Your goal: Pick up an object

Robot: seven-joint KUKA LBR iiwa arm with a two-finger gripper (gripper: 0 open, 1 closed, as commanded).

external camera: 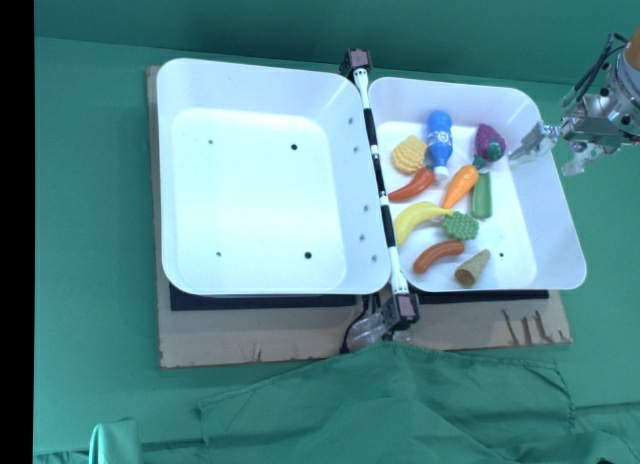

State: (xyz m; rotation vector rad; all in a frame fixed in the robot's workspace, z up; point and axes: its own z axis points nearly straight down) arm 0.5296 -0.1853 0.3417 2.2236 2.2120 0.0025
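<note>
We see the gripper [556, 149] over the right bin's [548, 222] right rim, fingers spread apart, holding nothing. The toys lie in that bin: blue bottle [438, 138], purple eggplant [488, 139], carrot [460, 186], green cucumber [482, 196], banana [418, 218], sausage [438, 256], cone [473, 267], red chili [412, 186]. Eggplant sits nearest the fingers. Left bin [262, 182] alongside.

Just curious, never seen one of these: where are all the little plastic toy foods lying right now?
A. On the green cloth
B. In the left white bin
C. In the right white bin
C: the toys, such as the blue plastic bottle and yellow toy banana, all lie in the right white bin.
</note>
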